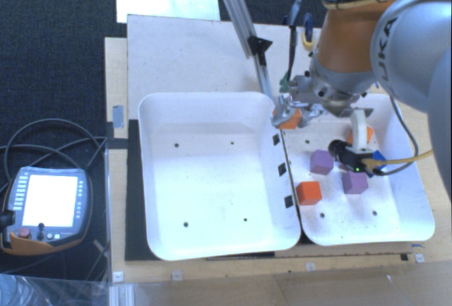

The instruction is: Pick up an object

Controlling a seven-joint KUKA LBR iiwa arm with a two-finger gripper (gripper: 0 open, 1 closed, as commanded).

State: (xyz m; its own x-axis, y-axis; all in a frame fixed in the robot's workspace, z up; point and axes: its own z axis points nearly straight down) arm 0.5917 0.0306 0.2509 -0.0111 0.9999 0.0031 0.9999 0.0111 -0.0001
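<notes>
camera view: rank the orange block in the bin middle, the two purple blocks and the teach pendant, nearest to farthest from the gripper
Measured from the gripper, at the top of the seam between the bins:
1. Left purple block, just below and to its right.
2. Orange block and right purple block: too close to call, both lower in the right bin.
3. Teach pendant, far left, off the bench.

1. The arm [417,36] is seen reaching in from the right of the camera view — grey, with an orange band [353,22] above the wrist.
2. The wrist is pointed downward and leftward.
3. The gripper [288,114] is positioned low — near the top of the line where the two bins meet.
4. An orange piece is seen between its fingers.
</notes>
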